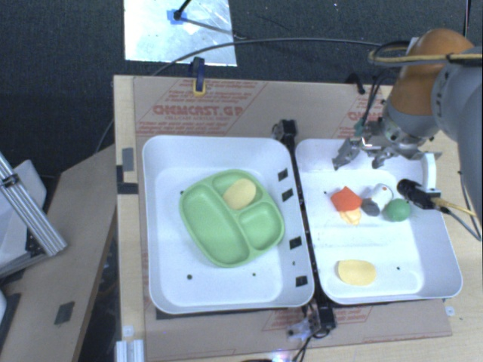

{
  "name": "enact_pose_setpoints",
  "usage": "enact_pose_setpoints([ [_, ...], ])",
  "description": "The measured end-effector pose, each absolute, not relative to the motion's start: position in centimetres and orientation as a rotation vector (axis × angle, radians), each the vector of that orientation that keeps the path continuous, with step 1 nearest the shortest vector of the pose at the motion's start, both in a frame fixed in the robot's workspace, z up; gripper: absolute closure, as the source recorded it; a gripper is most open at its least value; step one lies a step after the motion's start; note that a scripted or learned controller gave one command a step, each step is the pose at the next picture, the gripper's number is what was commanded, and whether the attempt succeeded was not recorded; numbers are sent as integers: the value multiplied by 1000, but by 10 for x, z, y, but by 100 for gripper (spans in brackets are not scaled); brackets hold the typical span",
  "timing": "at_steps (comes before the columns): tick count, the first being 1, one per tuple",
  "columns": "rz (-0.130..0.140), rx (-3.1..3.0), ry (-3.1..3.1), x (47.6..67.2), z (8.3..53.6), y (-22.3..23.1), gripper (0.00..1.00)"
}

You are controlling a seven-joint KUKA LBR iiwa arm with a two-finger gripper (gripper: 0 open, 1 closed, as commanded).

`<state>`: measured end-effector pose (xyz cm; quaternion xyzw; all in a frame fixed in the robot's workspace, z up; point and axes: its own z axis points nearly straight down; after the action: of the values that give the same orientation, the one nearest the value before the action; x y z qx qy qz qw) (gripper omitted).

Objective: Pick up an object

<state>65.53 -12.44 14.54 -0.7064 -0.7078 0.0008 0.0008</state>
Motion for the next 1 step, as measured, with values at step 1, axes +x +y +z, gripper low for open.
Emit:
enact_pose_setpoints([
  [1,1,-2215,-2227,658,104,-121,0],
])
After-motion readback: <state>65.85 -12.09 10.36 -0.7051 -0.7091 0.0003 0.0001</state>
